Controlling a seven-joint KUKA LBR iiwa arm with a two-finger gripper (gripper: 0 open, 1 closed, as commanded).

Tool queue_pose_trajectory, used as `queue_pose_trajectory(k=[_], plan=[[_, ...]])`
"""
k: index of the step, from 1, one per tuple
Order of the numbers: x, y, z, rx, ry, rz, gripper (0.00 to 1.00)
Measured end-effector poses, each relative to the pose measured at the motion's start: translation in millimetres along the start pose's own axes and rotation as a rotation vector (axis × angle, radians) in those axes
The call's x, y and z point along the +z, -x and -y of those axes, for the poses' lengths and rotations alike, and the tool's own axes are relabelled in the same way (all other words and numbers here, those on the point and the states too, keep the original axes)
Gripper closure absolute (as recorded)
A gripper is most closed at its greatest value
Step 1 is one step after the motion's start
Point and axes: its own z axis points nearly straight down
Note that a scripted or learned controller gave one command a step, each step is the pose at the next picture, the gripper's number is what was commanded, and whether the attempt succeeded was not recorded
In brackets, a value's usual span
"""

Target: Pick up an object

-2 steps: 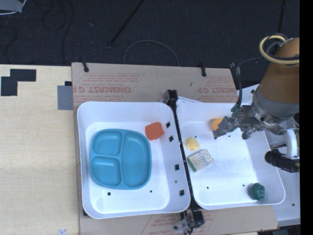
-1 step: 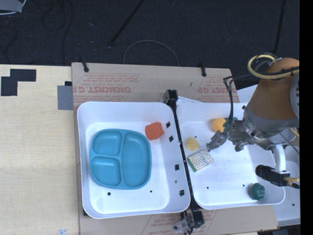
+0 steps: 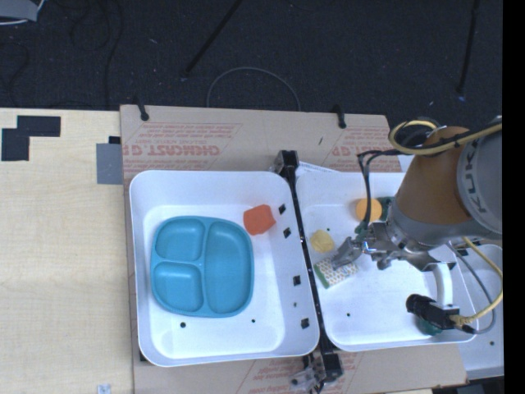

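My gripper [image 3: 351,253] hangs low in the right bin [image 3: 385,335], its tip at the upper right end of a flat green and white speckled piece [image 3: 332,272]. A small yellow lump [image 3: 322,240] lies just left of the gripper. A yellow-orange ball [image 3: 368,208] sits at the back of this bin, partly hidden behind the arm. In the left bin [image 3: 164,189] there is an orange block [image 3: 259,219] next to a blue divided plate [image 3: 202,265].
A black divider [image 3: 302,261] runs between the two bins. The arm's orange band and wrist [image 3: 435,195] cover the right bin's back right part. Cardboard [image 3: 246,138] lies under the bins, and pale bench surface [image 3: 57,261] extends to the left.
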Motion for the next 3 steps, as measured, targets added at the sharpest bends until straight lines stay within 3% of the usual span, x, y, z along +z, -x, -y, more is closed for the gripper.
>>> queue_pose_trajectory(k=[1, 2, 3], plan=[[47.3, -2.8, -2.4, -0.001, 0.009, -0.005, 0.00], [32.2, 4.5, -4.7, 0.008, 0.021, 0.009, 1.00], [-19.5, 0.6, -14.3, -0.001, 0.012, 0.002, 1.00]])
